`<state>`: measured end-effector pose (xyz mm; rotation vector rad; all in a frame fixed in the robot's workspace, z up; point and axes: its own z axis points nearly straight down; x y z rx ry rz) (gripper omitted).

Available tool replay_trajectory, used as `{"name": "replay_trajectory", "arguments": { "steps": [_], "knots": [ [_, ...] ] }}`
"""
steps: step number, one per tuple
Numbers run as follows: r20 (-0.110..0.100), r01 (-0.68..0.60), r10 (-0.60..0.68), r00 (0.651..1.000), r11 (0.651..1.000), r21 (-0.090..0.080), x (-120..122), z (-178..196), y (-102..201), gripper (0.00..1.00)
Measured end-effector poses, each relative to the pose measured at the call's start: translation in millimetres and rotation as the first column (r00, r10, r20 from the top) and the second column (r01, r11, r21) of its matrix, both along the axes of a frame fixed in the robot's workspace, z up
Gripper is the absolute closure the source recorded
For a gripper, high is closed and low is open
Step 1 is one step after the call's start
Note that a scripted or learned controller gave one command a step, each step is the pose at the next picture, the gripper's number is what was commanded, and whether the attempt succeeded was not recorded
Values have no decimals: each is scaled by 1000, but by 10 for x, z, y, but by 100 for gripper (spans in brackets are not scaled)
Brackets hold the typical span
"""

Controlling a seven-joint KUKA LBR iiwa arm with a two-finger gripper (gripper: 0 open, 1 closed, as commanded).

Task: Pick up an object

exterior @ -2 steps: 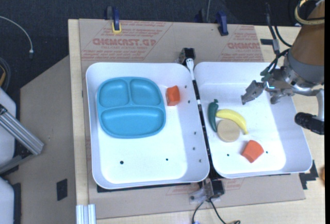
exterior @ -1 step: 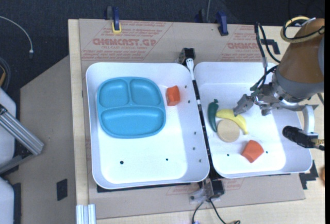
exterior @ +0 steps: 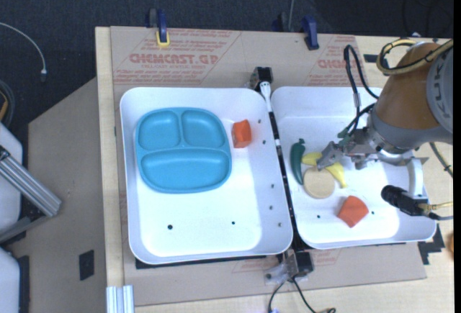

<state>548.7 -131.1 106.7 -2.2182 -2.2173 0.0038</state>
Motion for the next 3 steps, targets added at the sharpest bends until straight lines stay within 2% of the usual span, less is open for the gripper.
{"name": "replay_trajectory", "arguments": {
  "steps": [1,2,3],
  "knots": [
    [6,1,-1,1000,1000,-3,12,131,-7,100],
    [13,-1,1,1000,1000,-5,-19,760,-14,100],
    [12,-1,1,1000,1000,-4,24,1215,-79,100]
  ]
}}
